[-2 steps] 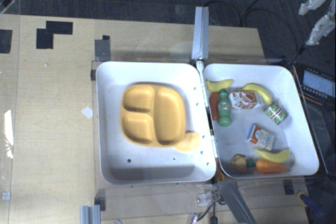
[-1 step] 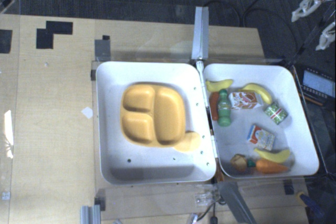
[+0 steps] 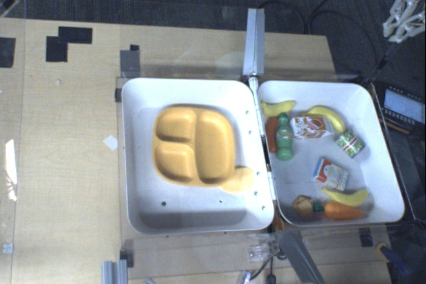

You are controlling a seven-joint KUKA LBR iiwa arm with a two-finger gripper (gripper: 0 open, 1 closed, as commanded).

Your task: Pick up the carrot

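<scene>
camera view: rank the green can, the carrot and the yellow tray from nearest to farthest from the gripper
Measured from the gripper, up at the far right beyond the bins:
1. green can, right side of the right bin
2. carrot, near edge of the right bin
3. yellow tray, middle of the left bin
</scene>
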